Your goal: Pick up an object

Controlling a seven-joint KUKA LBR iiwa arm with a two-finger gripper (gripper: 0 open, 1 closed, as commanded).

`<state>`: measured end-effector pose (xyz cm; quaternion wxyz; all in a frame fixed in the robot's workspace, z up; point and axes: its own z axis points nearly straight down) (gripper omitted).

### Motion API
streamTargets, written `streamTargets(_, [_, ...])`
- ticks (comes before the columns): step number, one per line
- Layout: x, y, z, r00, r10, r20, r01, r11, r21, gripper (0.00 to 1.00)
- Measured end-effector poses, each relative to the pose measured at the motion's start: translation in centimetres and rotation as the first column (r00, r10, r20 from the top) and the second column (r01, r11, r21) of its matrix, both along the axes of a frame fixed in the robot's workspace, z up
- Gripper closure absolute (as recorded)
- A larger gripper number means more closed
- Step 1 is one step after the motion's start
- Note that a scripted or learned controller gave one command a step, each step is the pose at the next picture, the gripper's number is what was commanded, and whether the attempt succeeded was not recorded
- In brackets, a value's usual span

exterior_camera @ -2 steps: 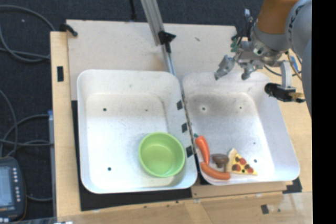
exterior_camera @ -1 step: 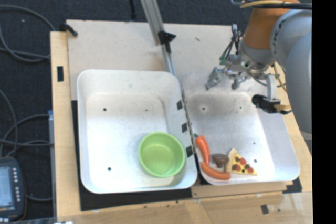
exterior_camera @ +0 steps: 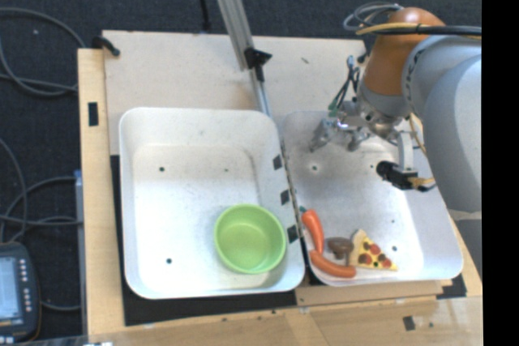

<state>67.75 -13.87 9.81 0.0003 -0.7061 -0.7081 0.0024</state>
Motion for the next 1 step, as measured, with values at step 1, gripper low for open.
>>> streamTargets(1, [0.23,-0.09,1.57,1.0,0.002,0.008,-0.002,1.0,-0.002,1.0])
